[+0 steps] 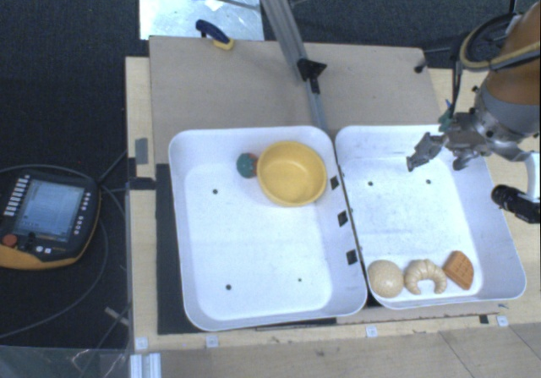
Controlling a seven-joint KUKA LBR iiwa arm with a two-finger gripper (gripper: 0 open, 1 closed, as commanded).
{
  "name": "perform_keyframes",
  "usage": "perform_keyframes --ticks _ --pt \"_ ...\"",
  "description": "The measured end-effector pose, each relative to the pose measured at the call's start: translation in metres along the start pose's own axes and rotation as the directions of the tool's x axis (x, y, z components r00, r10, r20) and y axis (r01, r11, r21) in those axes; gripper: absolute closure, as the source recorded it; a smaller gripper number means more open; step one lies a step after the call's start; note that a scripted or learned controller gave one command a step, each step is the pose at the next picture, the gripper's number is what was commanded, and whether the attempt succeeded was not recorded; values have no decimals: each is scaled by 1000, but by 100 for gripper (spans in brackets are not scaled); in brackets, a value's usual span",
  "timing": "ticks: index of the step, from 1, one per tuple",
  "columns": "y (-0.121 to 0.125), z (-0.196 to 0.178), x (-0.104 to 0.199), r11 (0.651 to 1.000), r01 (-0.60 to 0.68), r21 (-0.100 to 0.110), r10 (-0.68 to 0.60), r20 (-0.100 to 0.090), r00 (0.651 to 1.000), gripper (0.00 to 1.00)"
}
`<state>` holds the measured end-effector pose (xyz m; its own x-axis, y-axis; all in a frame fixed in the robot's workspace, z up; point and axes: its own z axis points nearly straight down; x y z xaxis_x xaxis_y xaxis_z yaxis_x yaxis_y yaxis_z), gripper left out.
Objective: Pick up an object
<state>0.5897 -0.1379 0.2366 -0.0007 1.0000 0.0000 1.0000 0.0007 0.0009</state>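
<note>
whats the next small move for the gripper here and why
Probably move toward the near edge of the right bin and descend. The gripper hangs open above that bin's bare far end, with nothing between its fingers, while the croissant, round bun and waffle piece lie along the near wall. The croissant looks the likeliest first target.

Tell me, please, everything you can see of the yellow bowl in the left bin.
The yellow bowl is round, plain and matte, plastic by its look, standing upright with its opening up and nothing visible inside. It sits in the upper right part of the left bin, close to that bin's far wall and the divide with the other bin. A small dark teal ball lies against its left rim, touching or nearly so.
</note>
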Motion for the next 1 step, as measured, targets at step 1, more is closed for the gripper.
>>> perform_keyframes --ticks 1 --pt "-4 47 -9 1000 -1 4 1 0 1000 0"
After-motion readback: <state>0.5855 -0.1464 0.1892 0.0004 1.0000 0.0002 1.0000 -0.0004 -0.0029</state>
